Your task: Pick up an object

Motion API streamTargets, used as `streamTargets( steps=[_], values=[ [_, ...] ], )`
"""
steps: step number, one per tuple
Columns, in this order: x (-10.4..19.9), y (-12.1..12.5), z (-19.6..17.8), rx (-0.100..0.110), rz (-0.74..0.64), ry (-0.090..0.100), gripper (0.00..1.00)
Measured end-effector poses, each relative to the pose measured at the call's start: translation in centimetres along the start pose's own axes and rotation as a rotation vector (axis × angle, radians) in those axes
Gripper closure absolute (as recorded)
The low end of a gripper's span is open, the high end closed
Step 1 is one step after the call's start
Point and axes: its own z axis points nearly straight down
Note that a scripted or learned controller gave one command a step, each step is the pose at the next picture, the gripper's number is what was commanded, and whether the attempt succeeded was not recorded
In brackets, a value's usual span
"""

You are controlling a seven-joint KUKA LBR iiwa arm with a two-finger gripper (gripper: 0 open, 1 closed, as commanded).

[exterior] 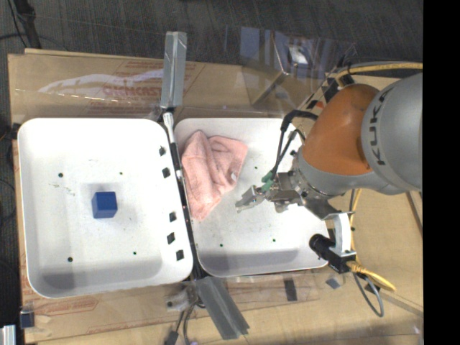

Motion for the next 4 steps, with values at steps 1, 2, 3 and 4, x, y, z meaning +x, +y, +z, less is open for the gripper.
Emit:
streamTargets(
  steps=[1,2,3,4],
  values=[
    [-0.1,6.8,7.2,0.000,0.087,-0.001,0.00],
    [-0.1,6.8,6.2,0.003,0.083,-0.001,1.00],
    [-0.1,6.8,6.2,0.003,0.083,-0.001,0.00],
    [3.3,12.5,8.8,-0.002,0.020,0.000,0.00]
  ],
)
